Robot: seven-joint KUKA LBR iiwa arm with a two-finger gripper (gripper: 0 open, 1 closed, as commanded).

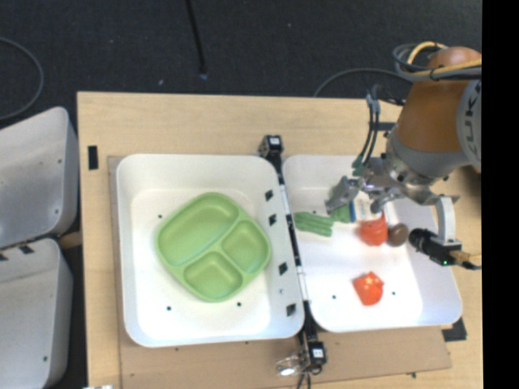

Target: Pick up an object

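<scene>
Looking down on the worktop [97,128], you see two shallow white bins side by side, and the arm [434,128] reaching in from the right over the right bin [430,298]. The tool [369,197] hangs low over the upper part of that bin, a cluster of grey metal parts below the orange band. You cannot tell from this slant whether its fingers are spread or pressed together, and nothing can be made out between them. Just beneath and slightly right of the tool lies a red-orange object [374,231], close enough that the tool's lower end seems to meet its top, though contact is not certain. Touching that object on its right is a small brown object [397,234]. To the left of the tool, near the divider between the bins, a green object [313,224] lies stretched across the bin floor, with a small blue-and-white piece [343,213] between it and the tool. A second red-orange object [368,288] rests lower in the same bin, well apart from the tool. In the left bin [138,314] you have a green divided plate [212,245] with three compartments, lying flat.
</scene>
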